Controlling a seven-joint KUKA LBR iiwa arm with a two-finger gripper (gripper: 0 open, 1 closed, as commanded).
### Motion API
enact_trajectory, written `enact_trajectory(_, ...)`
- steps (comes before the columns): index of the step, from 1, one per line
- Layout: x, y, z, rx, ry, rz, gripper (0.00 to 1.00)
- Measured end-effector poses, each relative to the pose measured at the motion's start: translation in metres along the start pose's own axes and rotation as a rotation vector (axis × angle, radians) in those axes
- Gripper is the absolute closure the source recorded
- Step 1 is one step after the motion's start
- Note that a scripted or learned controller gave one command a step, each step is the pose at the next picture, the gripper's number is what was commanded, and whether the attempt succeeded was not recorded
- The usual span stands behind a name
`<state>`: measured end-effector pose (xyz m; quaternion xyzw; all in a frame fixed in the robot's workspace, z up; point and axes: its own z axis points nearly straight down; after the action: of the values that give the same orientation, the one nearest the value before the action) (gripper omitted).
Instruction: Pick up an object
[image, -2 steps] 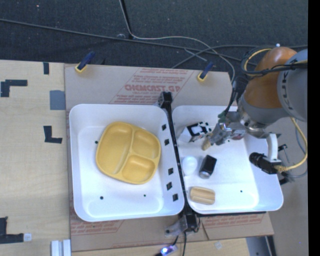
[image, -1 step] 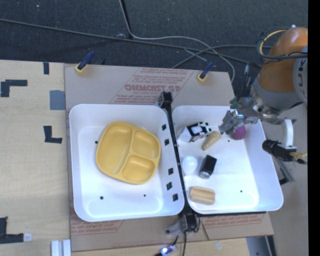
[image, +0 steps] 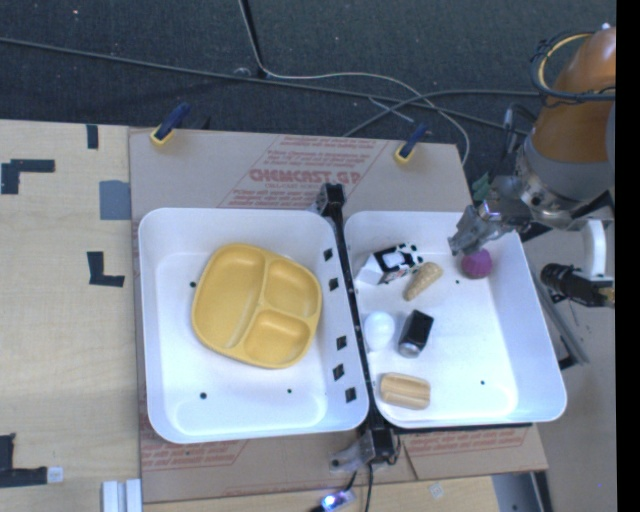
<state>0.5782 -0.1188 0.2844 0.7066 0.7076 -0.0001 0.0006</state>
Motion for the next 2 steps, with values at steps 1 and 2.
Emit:
enact_trajectory(1,0.055,0.011,0.015,0.005,0.001,-0.005,1.0)
enact_trajectory(2,0.114,0.008,0.017,0.004,0.001,-0.005,1.0)
